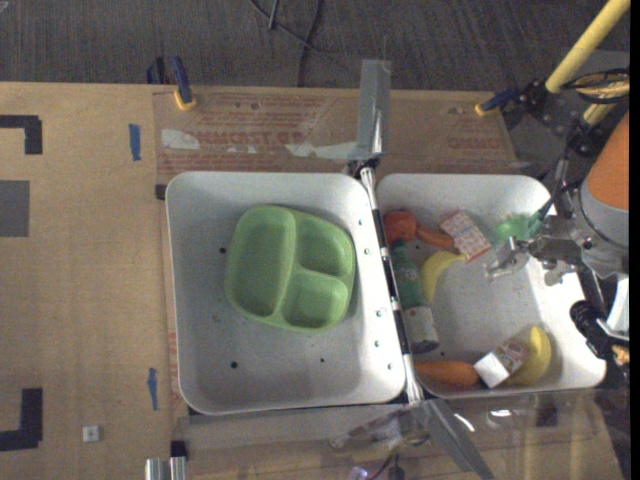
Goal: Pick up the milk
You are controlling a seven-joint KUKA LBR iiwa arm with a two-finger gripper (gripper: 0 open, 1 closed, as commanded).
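A small brown carton with a white end, which looks like the milk [502, 360], lies on its side near the front of the right bin [470, 303]. It rests against a yellow banana [540, 354]. My gripper [505, 258] hangs over the right bin's back right part, well behind the carton and apart from it. The arm, with its orange band [612, 173], comes in from the right. A green item [515, 228] sits just behind the gripper.
The left bin [200, 298] holds a green divided plate [291, 267]. Along the right bin's left side lie a red item [399, 225], a carrot [436, 237], a patterned packet [465, 234], a yellow fruit [438, 271] and two bottles [408, 268]. Another carrot [448, 372] lies at the front.
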